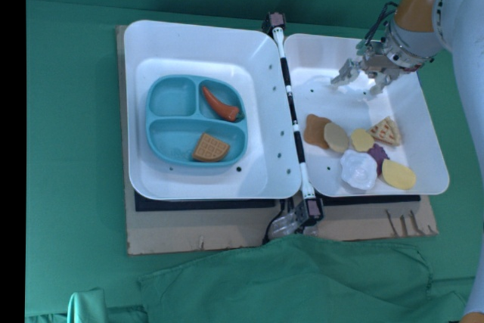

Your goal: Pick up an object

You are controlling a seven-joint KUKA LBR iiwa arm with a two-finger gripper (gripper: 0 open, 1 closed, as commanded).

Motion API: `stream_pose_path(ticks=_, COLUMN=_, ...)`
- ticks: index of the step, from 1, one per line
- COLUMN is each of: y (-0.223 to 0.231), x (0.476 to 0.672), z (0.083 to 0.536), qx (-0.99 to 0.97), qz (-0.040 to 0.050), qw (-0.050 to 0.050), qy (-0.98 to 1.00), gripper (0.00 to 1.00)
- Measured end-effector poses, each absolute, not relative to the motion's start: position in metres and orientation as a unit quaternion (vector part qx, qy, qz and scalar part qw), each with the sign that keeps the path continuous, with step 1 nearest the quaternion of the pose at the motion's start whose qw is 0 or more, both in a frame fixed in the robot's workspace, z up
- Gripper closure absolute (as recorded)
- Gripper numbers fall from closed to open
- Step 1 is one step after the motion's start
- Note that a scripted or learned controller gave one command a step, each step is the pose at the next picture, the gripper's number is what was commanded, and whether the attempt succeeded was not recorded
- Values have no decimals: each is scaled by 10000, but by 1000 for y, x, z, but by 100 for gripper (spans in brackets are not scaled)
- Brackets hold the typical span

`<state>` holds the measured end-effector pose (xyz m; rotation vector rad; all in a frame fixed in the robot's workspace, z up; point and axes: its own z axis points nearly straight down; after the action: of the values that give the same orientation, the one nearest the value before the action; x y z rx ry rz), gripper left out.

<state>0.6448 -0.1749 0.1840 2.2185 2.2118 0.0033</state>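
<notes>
A fold of green cloth [302, 280] lies bunched along the bench's near edge, just in front of the cardboard sheet [174, 234] under both bins. In the right bin [427, 125], the play-food pieces cluster toward its near edge: a yellow oval piece [398, 175] in the near right corner, a crumpled clear-white piece [358, 169] beside it, and a purple piece [377, 156] showing between the two. Just behind them sit a small yellow round [362, 140], a pale slice [336, 137] overlapping a brown slice [317, 131], and a waffle wedge [386, 131] toward the right wall. In the left bin [151, 49] a teal divided plate [197, 119] holds a square waffle [210, 148] in its near compartment and an orange carrot-like piece [221, 104] in its far right compartment. Over the far part of the right bin the gripper [357, 80] hangs with its fingers spread apart and nothing between them, well apart from the food pieces.
</notes>
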Motion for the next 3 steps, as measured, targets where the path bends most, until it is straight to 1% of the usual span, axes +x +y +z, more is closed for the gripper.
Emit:
stream_pose_path(ticks=1, y=-177, x=647, z=200, qx=7089, qz=29, qw=113, qy=7052, gripper=100)
stream_pose_path(ticks=2, y=-178, x=659, z=256, qx=7079, qz=23, qw=52, qy=7063, gripper=100)
stream_pose_path(ticks=3, y=-180, x=668, z=321, qx=7079, qz=28, qw=64, qy=7063, gripper=100)
